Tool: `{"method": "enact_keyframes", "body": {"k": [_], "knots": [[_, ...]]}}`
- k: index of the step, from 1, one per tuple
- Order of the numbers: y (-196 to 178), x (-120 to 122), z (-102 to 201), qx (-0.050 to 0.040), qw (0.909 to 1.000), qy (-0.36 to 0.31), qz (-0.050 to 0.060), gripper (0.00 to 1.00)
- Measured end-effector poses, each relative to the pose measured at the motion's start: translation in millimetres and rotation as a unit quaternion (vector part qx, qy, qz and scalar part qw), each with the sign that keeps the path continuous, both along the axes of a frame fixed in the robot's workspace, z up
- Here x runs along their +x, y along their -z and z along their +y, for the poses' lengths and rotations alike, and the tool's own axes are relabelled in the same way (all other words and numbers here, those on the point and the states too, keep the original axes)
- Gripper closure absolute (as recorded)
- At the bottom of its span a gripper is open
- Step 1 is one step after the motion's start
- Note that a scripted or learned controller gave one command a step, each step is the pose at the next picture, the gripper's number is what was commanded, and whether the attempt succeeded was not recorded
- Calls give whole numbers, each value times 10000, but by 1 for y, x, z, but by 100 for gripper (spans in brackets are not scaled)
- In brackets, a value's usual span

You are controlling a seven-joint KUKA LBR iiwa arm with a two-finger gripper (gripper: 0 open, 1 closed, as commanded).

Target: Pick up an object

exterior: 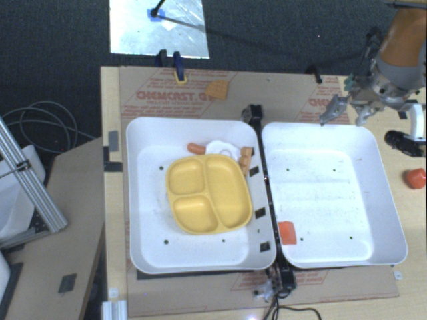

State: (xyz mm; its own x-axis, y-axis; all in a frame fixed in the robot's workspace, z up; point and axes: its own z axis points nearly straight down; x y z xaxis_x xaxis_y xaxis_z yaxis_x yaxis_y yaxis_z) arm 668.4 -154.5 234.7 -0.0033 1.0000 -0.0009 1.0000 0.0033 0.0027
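Looking down on the bench, I see my gripper [347, 111] poised over the far edge of the right bin [383, 242], near its back left corner. Its two fingers [331, 110] are spread apart with nothing between them. The grey arm [400, 52] with its orange band comes in from the upper right.

Most of the things to pick lie in the left bin [143, 199]. A yellow tray [207, 195] with three compartments sits tilted near the middle, glossy and rounded at the corners. Just behind it lies a small orange sausage-shaped piece [197, 149], beside a white cup [223, 150] whose rim touches the tray's back edge. A tan block [245, 159] stands at the tray's right, close to the bin wall.

In the right bin, one orange-red block [287, 232] rests against the left wall near the front corner.

Both bins sit on a brown board [280, 92] printed in red; I can read "CHEMCAST" at the back left, the rest being too small or upside down to make out. A tan scrap [217, 89] lies on that board behind the left bin, with a blue and yellow clamp [179, 69] at the board's back edge. Off to the right, a red object [415, 177] sits on the bench.
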Motion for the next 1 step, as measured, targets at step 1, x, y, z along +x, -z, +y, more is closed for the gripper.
{"method": "enact_keyframes", "body": {"k": [1], "knots": [[-12,1,0,-5,10000,-16,-20,100]]}}
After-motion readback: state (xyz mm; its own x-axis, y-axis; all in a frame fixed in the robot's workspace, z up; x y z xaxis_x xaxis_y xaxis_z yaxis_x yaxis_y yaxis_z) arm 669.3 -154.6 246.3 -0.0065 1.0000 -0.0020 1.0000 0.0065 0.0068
